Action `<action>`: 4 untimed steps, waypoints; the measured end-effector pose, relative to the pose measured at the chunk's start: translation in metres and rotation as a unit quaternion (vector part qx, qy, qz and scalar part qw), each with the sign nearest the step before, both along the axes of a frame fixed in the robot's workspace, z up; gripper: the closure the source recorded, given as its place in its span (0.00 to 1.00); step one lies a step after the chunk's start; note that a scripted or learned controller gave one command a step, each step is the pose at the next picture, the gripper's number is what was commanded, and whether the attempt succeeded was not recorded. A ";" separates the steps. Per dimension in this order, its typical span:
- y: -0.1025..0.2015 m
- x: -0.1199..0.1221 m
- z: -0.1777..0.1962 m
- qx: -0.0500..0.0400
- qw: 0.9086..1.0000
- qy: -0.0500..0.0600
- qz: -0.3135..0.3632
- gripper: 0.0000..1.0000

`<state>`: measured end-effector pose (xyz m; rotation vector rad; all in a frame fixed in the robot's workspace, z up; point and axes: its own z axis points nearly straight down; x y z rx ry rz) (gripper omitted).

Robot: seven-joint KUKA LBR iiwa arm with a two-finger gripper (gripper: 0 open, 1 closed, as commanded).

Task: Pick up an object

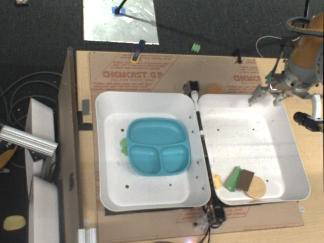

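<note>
Lying near the front edge of the right bin [283,130] are a green object [233,178], a brown block [246,179], a tan round piece [256,187] and a small yellow piece [216,181], all close together. In the left bin [109,110] a blue divided tray [158,146] is upside down, with a bit of green thing [123,146] showing at its left side. Farther back, the gripper [263,96] hangs over the far right corner of the right bin, its two fingers spread apart, with nothing between them.
</note>
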<state>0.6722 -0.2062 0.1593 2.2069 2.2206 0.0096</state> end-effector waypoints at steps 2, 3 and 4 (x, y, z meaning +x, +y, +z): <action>-0.002 -0.009 0.071 -0.001 1.000 -0.002 -0.003 0.00; 0.002 -0.006 -0.081 0.004 1.000 0.011 -0.001 0.00; 0.000 -0.002 -0.062 0.001 1.000 0.003 0.000 1.00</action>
